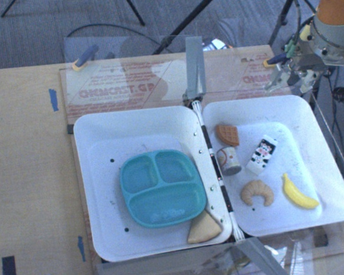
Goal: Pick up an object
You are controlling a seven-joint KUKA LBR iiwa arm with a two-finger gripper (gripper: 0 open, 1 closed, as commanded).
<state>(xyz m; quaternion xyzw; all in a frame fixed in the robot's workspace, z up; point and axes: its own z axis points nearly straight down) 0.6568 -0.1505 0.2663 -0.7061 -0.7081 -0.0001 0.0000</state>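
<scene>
The gripper point(293, 77) hangs at two o'clock, above the right bin's point(329, 165) far rim. Its fingers' state I cannot tell. A banana point(299, 192) lies at four o'clock.

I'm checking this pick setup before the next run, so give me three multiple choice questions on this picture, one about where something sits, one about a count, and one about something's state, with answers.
1. Where does the teal divided plate lie?
A. in the left bin
B. in the right bin
C. on the cardboard behind the bins

2. How many things lie in the right bin?
A. two
B. five
C. eight

3. How is the claw placed?
A. pressed on the banana
B. off the bins' contents, by the right bin's far corner
C. resting on the plate

Answers:
1. A, the plate fills the middle of the left bin.
2. B, waffle, can, spotted carton, croissant and banana.
3. B, it sits at the upper right, touching no object.
</scene>
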